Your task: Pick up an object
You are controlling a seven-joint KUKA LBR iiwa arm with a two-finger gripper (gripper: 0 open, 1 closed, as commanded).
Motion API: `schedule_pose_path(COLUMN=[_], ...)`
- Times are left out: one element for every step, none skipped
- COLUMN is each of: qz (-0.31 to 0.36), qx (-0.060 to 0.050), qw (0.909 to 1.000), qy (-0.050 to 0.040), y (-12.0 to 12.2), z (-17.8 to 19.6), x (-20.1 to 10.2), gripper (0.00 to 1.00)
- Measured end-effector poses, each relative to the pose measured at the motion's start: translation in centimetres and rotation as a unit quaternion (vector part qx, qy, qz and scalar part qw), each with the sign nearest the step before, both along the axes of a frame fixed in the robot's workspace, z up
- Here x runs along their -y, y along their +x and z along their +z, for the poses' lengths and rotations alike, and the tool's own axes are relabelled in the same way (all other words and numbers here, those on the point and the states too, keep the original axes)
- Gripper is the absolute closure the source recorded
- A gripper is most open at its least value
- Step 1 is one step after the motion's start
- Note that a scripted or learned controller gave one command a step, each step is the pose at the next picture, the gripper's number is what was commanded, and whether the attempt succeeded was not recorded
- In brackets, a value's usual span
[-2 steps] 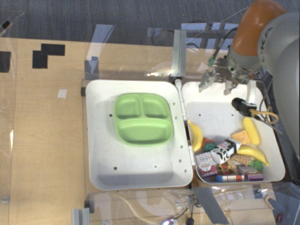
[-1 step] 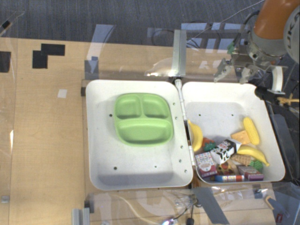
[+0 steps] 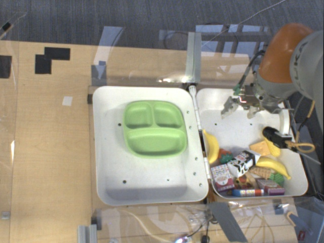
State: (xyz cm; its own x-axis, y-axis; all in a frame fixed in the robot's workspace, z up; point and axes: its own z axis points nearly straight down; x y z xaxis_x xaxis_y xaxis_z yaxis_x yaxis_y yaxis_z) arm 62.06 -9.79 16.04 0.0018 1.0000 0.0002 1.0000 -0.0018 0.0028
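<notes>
My gripper [image 3: 239, 110] hangs over the far part of the right bin [image 3: 223, 128], above bare white floor. Its two fingers stand apart, open, with nothing between them. The loose objects lie nearer the front of that bin: a banana [image 3: 212, 147] by the left wall, a second banana [image 3: 274, 166] at the right, a yellow wedge [image 3: 263, 147], a black-and-white cow-print carton [image 3: 243, 161], a small pink-and-white packet [image 3: 221, 175] and markers [image 3: 249, 191] along the front wall. None of them touches the gripper.
The left bin [image 3: 109, 151] holds a green divided plate [image 3: 154, 127]. A metal divider [image 3: 197, 130] runs between the two bins. A small green toy [image 3: 276, 177] sits near the right bin's front right corner.
</notes>
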Motion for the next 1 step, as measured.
schedule_pose_path(qz=[0.017], qx=[0.007], qw=[0.9998], qy=[-0.0004], y=[-2.83], z=[-6.95], x=[-0.66], gripper=[0.0])
